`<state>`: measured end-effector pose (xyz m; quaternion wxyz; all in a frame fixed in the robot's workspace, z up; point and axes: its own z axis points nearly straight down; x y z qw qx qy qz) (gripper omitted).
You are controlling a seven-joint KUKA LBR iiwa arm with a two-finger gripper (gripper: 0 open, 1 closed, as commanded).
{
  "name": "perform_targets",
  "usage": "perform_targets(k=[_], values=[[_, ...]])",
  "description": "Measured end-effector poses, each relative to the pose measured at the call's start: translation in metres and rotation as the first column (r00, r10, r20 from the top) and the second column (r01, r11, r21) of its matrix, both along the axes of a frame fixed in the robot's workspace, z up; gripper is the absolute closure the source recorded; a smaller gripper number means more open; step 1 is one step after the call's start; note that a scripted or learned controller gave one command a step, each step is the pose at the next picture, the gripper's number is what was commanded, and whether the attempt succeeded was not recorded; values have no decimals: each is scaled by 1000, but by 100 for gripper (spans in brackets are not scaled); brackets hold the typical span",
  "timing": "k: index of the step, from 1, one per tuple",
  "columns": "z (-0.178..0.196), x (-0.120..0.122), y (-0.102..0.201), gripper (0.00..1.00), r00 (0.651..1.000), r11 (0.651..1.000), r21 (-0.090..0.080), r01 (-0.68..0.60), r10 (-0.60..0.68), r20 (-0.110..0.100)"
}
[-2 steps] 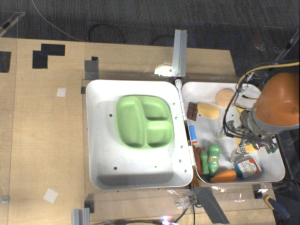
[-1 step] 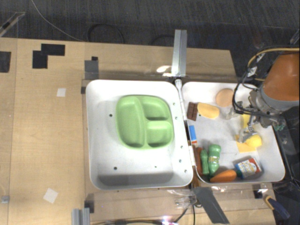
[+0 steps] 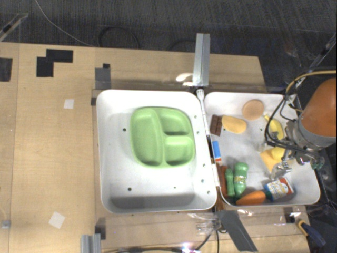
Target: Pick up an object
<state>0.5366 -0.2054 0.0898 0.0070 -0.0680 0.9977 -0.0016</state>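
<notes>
End effector (image 3: 286,165) risks a missed grasp in the crowded right white bin (image 3: 316,194).
Its state cannot be told; the yellow plastic piece (image 3: 271,156) beside it could slip aside.

No lettering can be read anywhere from here. The small carton (image 3: 277,188) just below the gripper (image 3: 284,165) carries a red, white and blue printed label, but its print is too small and blurred to make out. The blue-and-white packet (image 3: 216,151) well to the gripper's left shows colours only, no legible words.
</notes>
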Motion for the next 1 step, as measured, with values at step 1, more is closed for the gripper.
perform_targets(k=[1], values=[[1, -13, 40, 0, 1000, 1000, -2, -19, 19, 4]])
